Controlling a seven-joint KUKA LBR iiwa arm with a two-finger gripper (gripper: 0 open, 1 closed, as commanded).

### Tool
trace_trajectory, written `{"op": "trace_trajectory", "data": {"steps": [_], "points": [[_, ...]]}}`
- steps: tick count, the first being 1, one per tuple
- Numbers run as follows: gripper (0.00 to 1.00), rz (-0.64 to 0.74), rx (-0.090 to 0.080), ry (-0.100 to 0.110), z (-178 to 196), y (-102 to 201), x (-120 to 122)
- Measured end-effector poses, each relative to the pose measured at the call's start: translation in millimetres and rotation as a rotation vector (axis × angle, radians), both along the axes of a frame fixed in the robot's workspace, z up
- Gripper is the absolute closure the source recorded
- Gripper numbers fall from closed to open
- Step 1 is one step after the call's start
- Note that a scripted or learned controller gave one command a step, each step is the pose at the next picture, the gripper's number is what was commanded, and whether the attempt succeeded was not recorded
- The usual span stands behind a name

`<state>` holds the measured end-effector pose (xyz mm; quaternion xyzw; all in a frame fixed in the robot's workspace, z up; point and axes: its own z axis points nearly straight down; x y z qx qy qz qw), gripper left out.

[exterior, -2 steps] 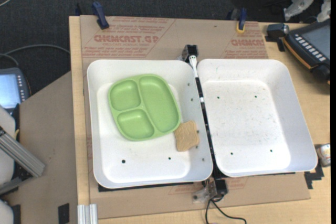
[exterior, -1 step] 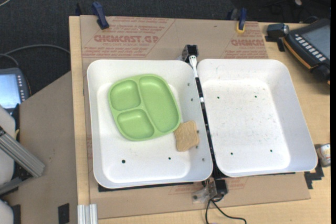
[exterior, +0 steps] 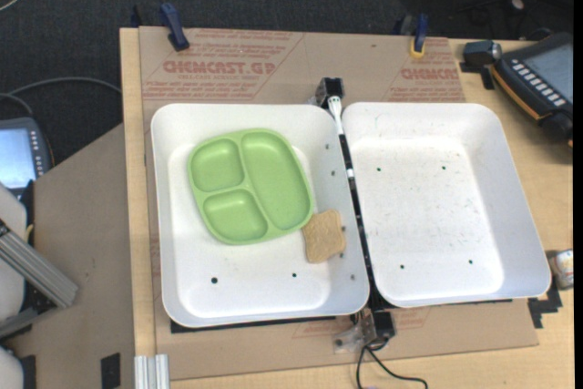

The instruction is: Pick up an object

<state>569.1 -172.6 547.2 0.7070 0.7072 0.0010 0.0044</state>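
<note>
In left bin [exterior: 173,223]: green tray [exterior: 250,187], tan sponge [exterior: 324,237] touching; we'd pinch sponge across edges; fingers' state we cannot tell

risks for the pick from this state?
The tan piece touches the green plate's corner, so a grasp there may hit or drag the plate. The piece looks flat and thin, so fingers may slide over it. It also lies near the left bin's right wall, which leaves little clearance.
</note>
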Motion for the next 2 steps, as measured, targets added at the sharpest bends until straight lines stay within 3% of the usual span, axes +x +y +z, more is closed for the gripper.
{"op": "trace_trajectory", "data": {"steps": [1, 2], "points": [[1.00, -0.001, 0.008, 0.014, -54, 21, -85], [1.00, -0.001, 0.008, 0.019, -159, 36, -91]]}}
